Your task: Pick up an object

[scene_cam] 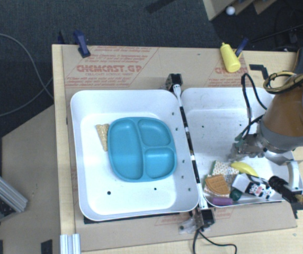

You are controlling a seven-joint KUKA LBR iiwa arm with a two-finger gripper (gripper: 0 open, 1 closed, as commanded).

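We see the arm [292,115] reaching in from three o'clock, its gripper [245,148] low over the right bin [215,107], at about four o'clock in the view. We cannot tell how the gripper is set. The objects sit in a pile at the bin's near corner, toward five o'clock: a banana [244,168] lies just beside the gripper at its six o'clock, a cracker [222,168] at its seven o'clock, then a brown cookie [217,184], a purple piece [221,200], a dark green piece [235,195] and a white card [257,189] lower down. The left bin [85,115] holds a blue divided plate [141,148] at its centre, with another cracker [103,134] poking out at the plate's nine o'clock. A yellow clamp [229,57] sits on the bench at one o'clock.
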